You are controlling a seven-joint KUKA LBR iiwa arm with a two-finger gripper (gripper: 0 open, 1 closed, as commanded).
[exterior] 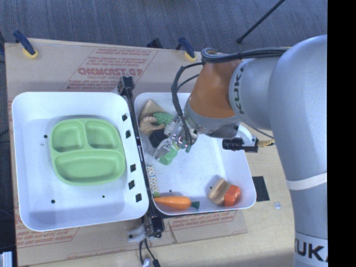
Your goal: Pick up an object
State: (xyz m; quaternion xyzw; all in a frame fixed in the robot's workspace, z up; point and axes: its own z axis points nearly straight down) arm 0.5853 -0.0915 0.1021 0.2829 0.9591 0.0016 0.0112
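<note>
My gripper (170,142) hangs low in the right bin (233,166), near its upper left part. Just beneath its tip lies a small green object (167,156); whether it is gripped is hidden. A tan piece (147,121) and a green leafy piece (163,117) lie just up and left of the gripper. An orange carrot (173,203) rests along the bin's front wall. A tan and red food piece (225,193) sits at the front right corner.
The left bin (28,166) holds a green divided plate (87,150). A black clip rail (135,149) runs between the two bins. The arm's grey body and orange band (214,93) overhang the right bin's back edge.
</note>
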